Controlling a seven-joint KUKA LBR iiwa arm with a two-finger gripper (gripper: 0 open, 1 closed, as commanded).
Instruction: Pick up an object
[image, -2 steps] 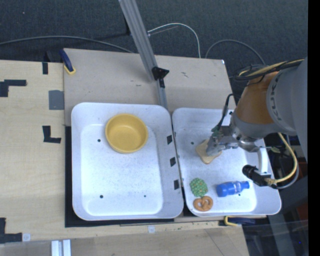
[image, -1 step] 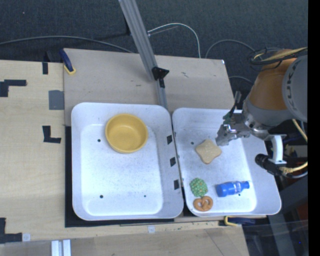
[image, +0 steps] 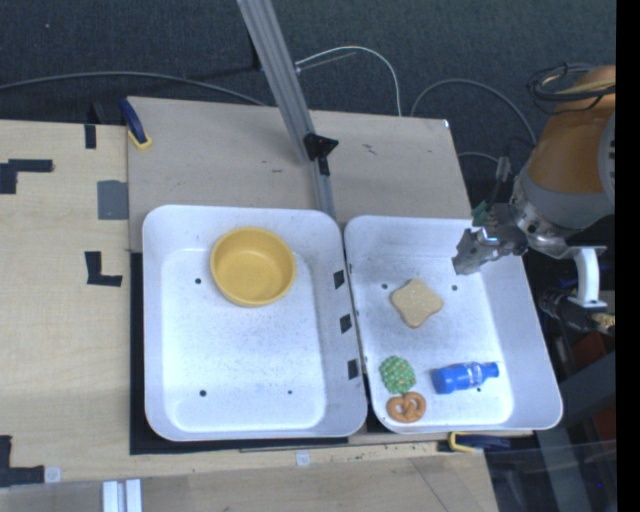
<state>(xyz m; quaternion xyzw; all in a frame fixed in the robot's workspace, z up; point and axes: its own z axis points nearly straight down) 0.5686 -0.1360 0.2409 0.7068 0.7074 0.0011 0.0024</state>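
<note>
Gripper (image: 470, 255) hovering over right bin (image: 520, 330); bread (image: 416, 303) lying just left-below it, bottle (image: 463, 376), ball (image: 397, 374), pretzel (image: 407, 406) lying farther below; bowl (image: 253, 265) sitting far left in left bin (image: 170, 330).

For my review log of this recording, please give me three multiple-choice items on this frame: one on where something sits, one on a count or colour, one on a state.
1. Where does the yellow bowl sit?
A. In the left bin
B. In the right bin
C. On the bench outside both bins

2. How many things lie in the right bin?
A. Two
B. Four
C. Six

3. How does the blue bottle rest?
A. Upright on its base
B. On its side
C. Leaning on the bowl

Key:
1 A: the bowl is in the upper part of the left bin.
2 B: the tan bread slice, the green piece, the pretzel and the bottle lie there.
3 B: its long body lies flat on the bin floor, cap pointing right.
</note>
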